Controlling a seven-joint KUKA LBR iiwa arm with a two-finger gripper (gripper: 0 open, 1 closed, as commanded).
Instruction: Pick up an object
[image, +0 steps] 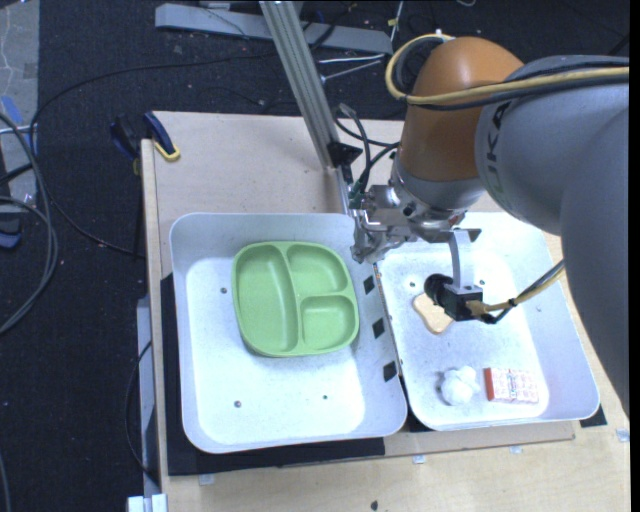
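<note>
Arm: the grey arm (560, 130) reached in from the right and hung over the far part of both bins.
Gripper: the gripper (366, 242) sat low over the walls where the two bins met, toward their far end, just beside the far right corner of the green plate.
Grip state: could not be told; the tool's tip was small and dark against the bin walls, and nothing could be seen held in it.
Left bin: the left bin (280, 400) held a green plate (296, 298) with three compartments, lying flat toward the far side.
Right bin: the right bin (550, 340) held three small things.
Tan piece: a tan piece (433, 317) lay near the middle of the right bin, toward its left wall, nearest of the three to the gripper but apart from it.
White lump: a white lump (458, 385) lay at the near side.
Packet: a red-and-white packet (512, 385) lay just to the right of the white lump.
Done so far: judging by how things lay, nothing was lifted; every object rested on a bin floor.
Left to do: the whole pick remained, namely settling on one object, closing on it and raising it clear.
Likely target: unclear; the plate's corner and the tan piece both lay close.
</note>
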